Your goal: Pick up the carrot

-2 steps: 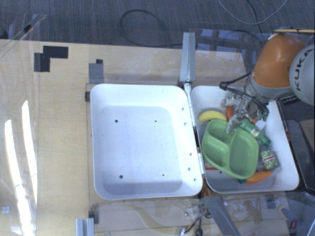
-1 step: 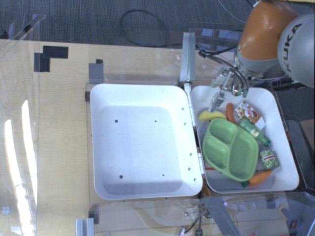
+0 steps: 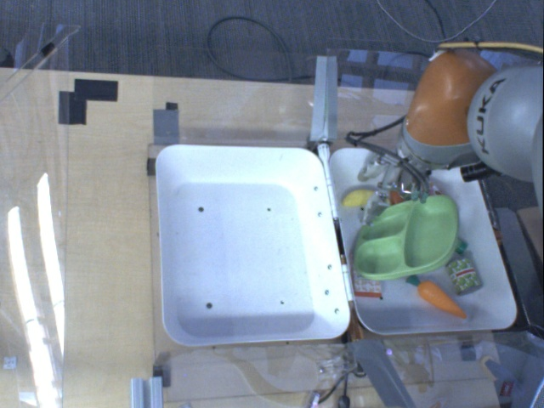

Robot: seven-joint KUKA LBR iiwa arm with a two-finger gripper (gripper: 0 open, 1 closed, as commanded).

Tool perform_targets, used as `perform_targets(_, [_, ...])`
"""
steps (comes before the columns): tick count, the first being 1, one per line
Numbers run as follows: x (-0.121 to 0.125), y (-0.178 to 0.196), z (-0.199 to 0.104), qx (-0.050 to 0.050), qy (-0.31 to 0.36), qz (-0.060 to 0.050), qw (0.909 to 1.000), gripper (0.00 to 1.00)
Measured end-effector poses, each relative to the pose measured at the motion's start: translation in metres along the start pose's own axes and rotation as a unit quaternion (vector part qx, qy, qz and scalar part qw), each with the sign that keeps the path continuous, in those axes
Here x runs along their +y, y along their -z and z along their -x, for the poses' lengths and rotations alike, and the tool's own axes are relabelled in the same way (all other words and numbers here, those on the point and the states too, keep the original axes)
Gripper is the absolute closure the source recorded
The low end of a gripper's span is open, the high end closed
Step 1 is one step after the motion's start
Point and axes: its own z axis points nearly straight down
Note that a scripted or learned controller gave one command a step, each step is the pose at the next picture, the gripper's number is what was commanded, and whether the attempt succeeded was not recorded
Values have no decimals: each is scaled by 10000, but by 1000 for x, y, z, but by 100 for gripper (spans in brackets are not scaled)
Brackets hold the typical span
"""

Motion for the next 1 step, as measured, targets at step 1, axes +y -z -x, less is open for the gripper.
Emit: perform_targets(1, [-87,-6,6,13,-2232,-16,9748,0])
